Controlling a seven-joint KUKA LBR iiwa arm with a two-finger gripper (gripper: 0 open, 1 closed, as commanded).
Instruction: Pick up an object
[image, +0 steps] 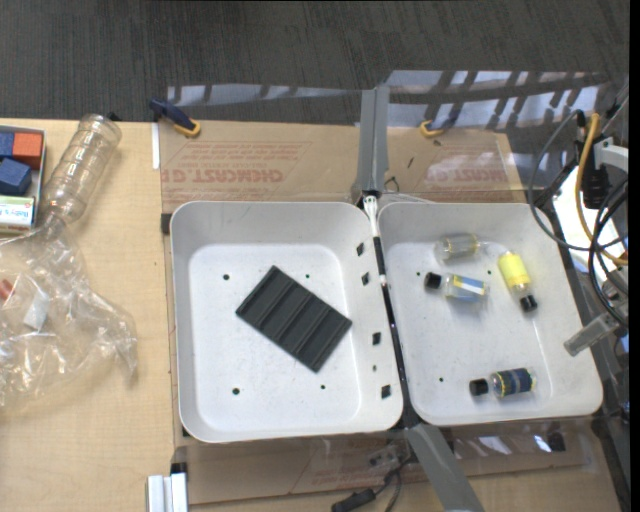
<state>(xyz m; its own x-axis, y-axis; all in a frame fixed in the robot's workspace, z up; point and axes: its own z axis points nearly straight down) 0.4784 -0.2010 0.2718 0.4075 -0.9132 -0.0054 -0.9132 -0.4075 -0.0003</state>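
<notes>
Two white bins, small things to pick.
Black ribbed panel (293, 318) lies in the left bin (200, 420); yellow bottle (514, 273) and three small vials lie in the right bin (560, 400). The claw's state cannot be told.

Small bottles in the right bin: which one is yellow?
The yellow bottle lying near the right wall, black cap toward the camera. The others are clear, blue-labelled or dark.

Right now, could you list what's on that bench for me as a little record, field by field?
left bin: one dark ribbed panel, lying flat, at an angle
right bin: four small bottles
yellow bottle: right side, black cap
clear bottle: near the back
blue-labelled bottle: middle
dark blue bottle: near the front
beside bins, left: empty plastic bottle, crumpled plastic bag
</notes>
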